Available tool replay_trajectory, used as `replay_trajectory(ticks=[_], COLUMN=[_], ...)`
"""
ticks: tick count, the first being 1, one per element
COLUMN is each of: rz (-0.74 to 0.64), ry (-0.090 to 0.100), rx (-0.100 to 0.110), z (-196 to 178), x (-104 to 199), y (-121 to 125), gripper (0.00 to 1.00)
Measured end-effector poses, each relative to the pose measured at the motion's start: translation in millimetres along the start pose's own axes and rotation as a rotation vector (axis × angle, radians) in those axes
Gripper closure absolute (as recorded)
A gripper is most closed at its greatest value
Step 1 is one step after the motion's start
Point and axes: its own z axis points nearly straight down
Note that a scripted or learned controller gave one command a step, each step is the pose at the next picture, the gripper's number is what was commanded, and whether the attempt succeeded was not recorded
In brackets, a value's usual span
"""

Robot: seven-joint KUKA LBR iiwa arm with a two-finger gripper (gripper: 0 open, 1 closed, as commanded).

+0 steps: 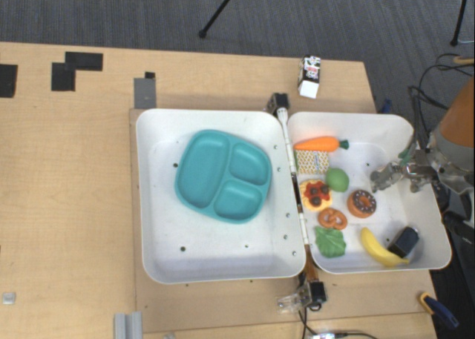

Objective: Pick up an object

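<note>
Camera view: the gripper (387, 176) hovers at the right bin's (386, 126) three o'clock side, fingers parted, nothing between them. The toy donut (362, 203) lies just at its seven o'clock, the banana (380, 248) farther down.

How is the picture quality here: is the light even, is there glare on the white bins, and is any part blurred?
In the camera view the light is soft and even; the left bin and right bin look bright white without hard glare, the teal tray casts only a faint shadow, and the banana and carrot are sharp, while the pincer looks slightly soft.
</note>
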Motion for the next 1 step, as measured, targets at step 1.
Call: replay_trajectory(ticks=[1], rz=[0.002], ry=[-0.003], rx=[-0.011], z=[60.7], x=[50.0], y=[-54.6], gripper=[0.00])
